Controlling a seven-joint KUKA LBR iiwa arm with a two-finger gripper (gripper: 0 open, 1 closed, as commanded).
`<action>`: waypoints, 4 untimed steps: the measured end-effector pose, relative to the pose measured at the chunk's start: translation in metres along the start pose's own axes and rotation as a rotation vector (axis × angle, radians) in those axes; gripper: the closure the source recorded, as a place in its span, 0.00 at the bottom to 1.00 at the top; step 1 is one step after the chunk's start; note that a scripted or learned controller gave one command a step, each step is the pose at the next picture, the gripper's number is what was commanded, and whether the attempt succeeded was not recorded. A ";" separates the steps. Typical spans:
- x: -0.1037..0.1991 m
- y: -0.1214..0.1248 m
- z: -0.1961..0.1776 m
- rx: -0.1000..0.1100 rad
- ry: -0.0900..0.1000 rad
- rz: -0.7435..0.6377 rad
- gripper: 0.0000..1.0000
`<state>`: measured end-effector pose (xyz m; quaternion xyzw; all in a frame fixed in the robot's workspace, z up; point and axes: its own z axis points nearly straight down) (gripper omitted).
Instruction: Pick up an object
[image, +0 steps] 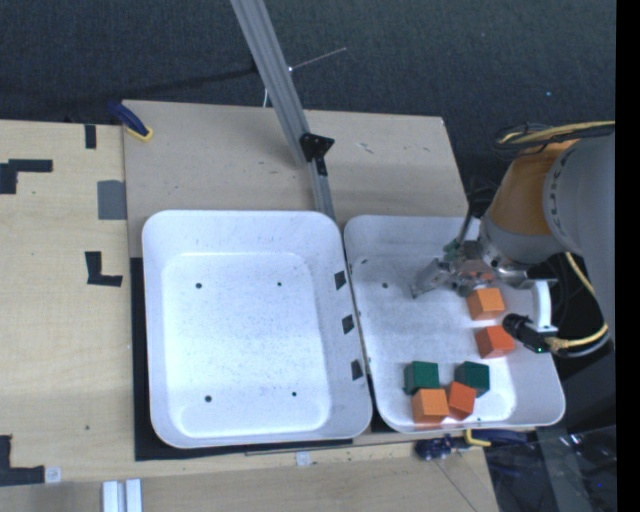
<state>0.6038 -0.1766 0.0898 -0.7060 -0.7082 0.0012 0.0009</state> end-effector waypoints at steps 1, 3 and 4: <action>0.000 0.000 -0.012 -0.001 0.001 -0.001 1.00; 0.009 0.000 -0.117 -0.009 -0.001 0.000 1.00; 0.010 0.001 -0.167 -0.007 -0.001 0.000 1.00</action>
